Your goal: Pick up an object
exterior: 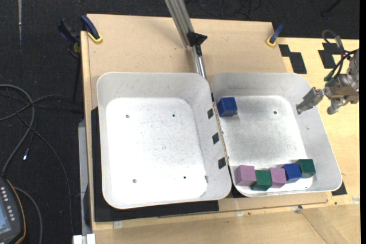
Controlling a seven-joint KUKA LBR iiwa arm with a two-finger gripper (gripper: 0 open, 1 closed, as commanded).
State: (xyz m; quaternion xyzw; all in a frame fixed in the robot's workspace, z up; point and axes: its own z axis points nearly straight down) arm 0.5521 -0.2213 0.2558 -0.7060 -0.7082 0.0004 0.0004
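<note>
A blue cube sits alone near the upper left corner of the right bin. Along that bin's front edge stands a row of cubes: pink, green, pink, blue and green. My gripper hangs over the right bin's right rim, far from the lone blue cube and above the row. Its two fingers stand spread apart with nothing between them.
The left bin lies beside the right one, their rims touching at the middle. A metal pole slants in from the top to the bins' junction. Clamps grip the bench's back corners.
</note>
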